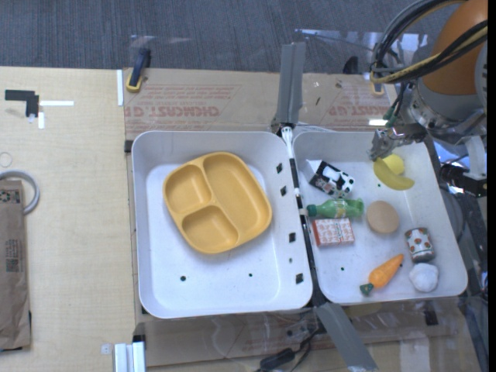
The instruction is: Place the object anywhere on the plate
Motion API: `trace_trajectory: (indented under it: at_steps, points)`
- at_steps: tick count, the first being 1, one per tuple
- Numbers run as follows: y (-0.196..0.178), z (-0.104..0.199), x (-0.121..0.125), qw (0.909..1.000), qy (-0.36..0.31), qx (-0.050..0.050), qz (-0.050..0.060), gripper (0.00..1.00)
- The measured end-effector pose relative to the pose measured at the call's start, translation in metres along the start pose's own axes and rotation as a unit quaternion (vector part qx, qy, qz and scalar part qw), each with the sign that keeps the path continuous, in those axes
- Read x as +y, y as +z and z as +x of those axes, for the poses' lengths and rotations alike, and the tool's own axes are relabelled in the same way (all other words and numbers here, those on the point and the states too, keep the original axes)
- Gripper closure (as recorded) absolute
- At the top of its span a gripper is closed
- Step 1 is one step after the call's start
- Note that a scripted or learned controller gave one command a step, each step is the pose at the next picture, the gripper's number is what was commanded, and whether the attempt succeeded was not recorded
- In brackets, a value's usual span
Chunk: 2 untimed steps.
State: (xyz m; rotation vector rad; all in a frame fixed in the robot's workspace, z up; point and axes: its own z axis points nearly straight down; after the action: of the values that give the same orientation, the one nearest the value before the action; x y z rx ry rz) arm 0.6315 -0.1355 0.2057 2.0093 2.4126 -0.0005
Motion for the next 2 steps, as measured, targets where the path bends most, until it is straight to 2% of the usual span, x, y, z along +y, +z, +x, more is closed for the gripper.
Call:
trace_trajectory:
  at_steps: [1,2]
  points:
    - [0.017,-0.025,-0.042,0.9973,-0.074,0.0,0.001,1.0]
    - [0.012,-0.052,-0.101,0.997,-0.077,0.0,0.001,1.0]
